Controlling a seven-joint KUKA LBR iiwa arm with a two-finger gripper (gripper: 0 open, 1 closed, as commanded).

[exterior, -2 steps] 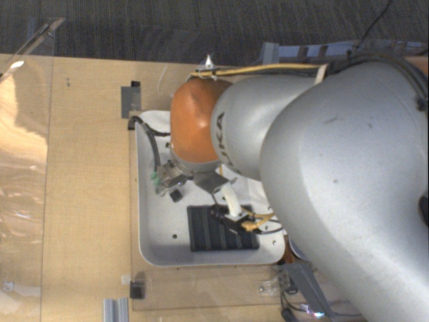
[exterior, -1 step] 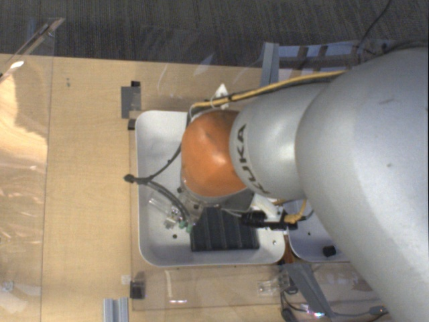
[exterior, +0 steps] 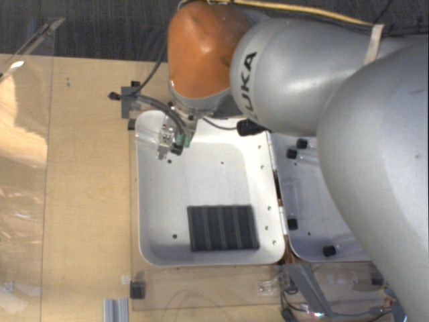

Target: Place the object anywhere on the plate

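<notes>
A dark grey ribbed plate (exterior: 222, 227) lies flat at the near side of the left white bin (exterior: 201, 180). My gripper (exterior: 169, 141) hangs over the bin's far left corner, well away from the plate. A small green patch (exterior: 180, 139) shows at the gripper's tip; I cannot tell whether it is an object or part of the gripper. The grey arm with its orange band (exterior: 201, 45) covers the bin's far edge.
The right bin (exterior: 308, 213) is mostly hidden under the arm; a few small dark bits (exterior: 328, 251) sit along its visible part. The wooden bench (exterior: 67, 180) stretches to the left. A small black block (exterior: 137, 289) lies on the bench below the left bin.
</notes>
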